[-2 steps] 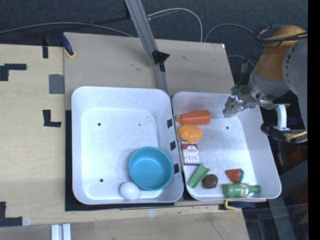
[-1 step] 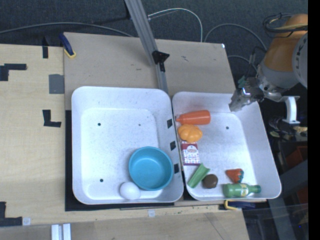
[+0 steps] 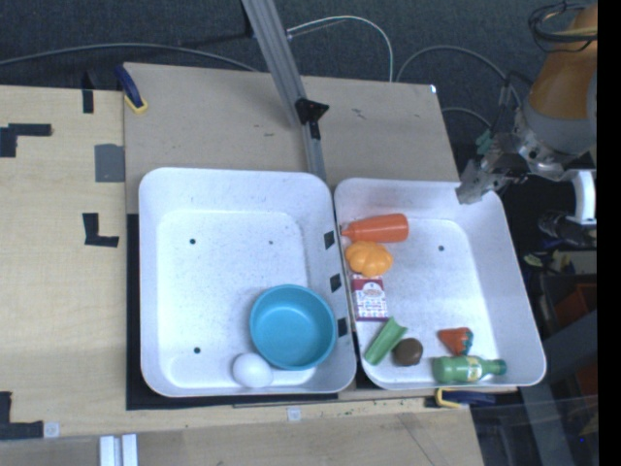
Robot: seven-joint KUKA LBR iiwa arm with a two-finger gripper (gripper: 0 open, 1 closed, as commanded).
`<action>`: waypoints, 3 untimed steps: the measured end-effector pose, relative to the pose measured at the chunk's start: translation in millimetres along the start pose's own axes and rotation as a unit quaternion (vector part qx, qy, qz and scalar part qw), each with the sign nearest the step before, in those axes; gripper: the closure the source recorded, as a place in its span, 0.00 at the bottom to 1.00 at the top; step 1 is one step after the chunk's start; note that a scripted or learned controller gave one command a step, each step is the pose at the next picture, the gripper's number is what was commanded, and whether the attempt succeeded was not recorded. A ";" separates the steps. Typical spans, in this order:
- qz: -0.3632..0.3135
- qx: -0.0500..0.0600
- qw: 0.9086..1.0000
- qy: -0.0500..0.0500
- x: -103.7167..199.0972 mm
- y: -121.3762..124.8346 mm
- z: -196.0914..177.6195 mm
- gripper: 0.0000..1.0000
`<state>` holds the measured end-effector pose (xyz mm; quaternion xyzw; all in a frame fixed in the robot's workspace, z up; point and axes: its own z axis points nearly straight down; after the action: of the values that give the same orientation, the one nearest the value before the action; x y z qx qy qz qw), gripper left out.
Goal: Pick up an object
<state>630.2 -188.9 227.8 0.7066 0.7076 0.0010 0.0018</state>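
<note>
Gripper [image 3: 477,184] hangs at the far right corner of the right bin [image 3: 505,260], just above its rim; whether it is wide or narrow cannot be told, because it is small and blurred against the dark background. Nothing is seen in it. Judging from this, the task is at its beginning — no object is lifted, and the reach down and the grasp are both left to do.

All objects lie inside the bins. In the right bin, along its left wall, there are a smooth orange carrot [image 3: 375,228], a round orange fruit [image 3: 369,258] touching it below, a small flat carton [image 3: 370,297], and a green stick-shaped piece [image 3: 384,342]. Near the front wall lie a dark brown ball [image 3: 407,351], a small red piece [image 3: 455,339] and a green bottle [image 3: 466,368] on its side. The left bin [image 3: 194,202] holds a blue bowl [image 3: 291,326] — glossy, upright — with a white ball [image 3: 252,369] touching it.
</note>
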 end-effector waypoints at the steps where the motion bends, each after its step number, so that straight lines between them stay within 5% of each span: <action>1: -0.002 0.002 1.000 0.001 52.4 -15.8 -10.5 1.00; 3: -0.002 0.004 1.000 0.001 146.4 -65.2 -1.1 1.00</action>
<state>564.8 -42.6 228.5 0.7052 0.7090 -0.0008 -0.0018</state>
